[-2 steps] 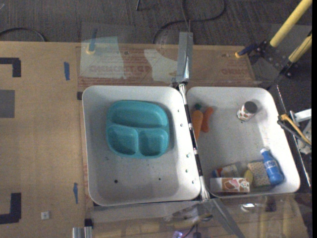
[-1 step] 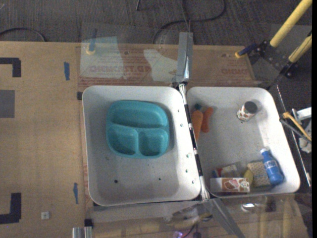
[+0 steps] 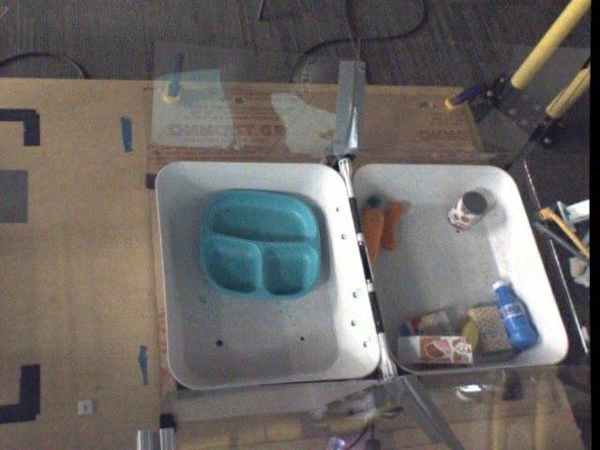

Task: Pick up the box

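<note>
Nearest the camera, a small white cardboard box with red print (image 3: 436,349) lies flat against the near wall of the right white plastic bin (image 3: 441,279), at about 7 o'clock in that bin.

Its long axis runs from 9 to 3 o'clock, along the wall. It is probably light and rather stiff, but thin card can crush, so I would take it across the short sides, near the middle. A yellow sponge (image 3: 489,328) and a blue bottle (image 3: 515,314) crowd its 3 o'clock end. About the claw, released or clenched, I cannot tell.
</note>
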`<state>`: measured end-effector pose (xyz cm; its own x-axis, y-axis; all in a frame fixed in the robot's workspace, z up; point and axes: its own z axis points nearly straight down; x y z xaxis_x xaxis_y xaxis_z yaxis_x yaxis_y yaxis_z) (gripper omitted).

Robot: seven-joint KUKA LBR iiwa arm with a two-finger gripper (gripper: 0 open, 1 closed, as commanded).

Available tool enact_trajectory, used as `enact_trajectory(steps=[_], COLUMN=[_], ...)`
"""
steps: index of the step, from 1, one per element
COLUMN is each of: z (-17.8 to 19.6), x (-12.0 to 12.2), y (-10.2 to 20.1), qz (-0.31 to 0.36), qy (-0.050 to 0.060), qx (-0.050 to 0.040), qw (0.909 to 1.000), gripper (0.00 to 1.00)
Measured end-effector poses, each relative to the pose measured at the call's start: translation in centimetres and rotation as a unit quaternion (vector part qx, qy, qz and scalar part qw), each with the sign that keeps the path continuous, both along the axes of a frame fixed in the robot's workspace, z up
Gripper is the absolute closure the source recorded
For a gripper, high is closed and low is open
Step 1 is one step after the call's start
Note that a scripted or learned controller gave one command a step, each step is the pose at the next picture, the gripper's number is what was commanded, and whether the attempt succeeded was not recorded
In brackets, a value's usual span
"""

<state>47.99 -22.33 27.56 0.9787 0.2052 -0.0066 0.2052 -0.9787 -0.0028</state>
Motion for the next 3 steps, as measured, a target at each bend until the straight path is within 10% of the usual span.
enact_trajectory(steps=[3], z=[3.6], x=[1.0], y=[0.2], qz=[0.068], qy=[-0.002], qx=[0.0008], qw=[0.9977], gripper=[1.0])
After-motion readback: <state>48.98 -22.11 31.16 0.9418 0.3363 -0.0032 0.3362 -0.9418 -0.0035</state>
